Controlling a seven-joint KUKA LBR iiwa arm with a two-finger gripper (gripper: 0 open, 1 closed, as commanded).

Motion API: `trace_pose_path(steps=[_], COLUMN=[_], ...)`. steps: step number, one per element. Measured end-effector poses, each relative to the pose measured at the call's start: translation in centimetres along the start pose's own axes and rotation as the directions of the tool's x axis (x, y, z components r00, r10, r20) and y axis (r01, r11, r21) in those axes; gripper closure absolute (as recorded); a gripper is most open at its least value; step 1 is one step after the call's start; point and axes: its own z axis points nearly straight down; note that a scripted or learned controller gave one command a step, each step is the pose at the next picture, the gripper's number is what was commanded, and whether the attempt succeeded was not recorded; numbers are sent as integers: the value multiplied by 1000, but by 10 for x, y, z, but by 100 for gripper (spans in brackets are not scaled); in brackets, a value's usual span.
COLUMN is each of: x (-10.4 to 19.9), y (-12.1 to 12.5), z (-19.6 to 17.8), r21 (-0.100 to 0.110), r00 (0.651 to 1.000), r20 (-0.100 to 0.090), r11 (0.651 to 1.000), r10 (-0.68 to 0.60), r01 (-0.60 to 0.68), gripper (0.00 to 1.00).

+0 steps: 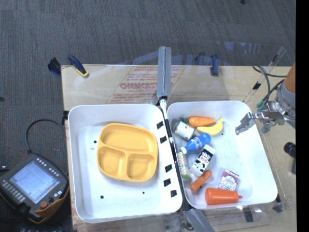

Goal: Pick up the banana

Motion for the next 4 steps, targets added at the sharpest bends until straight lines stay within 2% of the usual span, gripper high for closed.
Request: trace_pose_path(steps=[1, 2, 3, 4], x=[-4, 0, 22, 16], y=[55, 87, 32, -33], z=[90, 134, 145, 146], r21=[-1, -24, -8, -5], r00=[1000, 1000, 1000, 1000], r20=[1, 5, 3, 1], r11=[1000, 1000, 1000, 1000], r10=[26, 19, 2, -19], r01=[-26, -18, -2, 19], gripper=[0, 0, 0, 0])
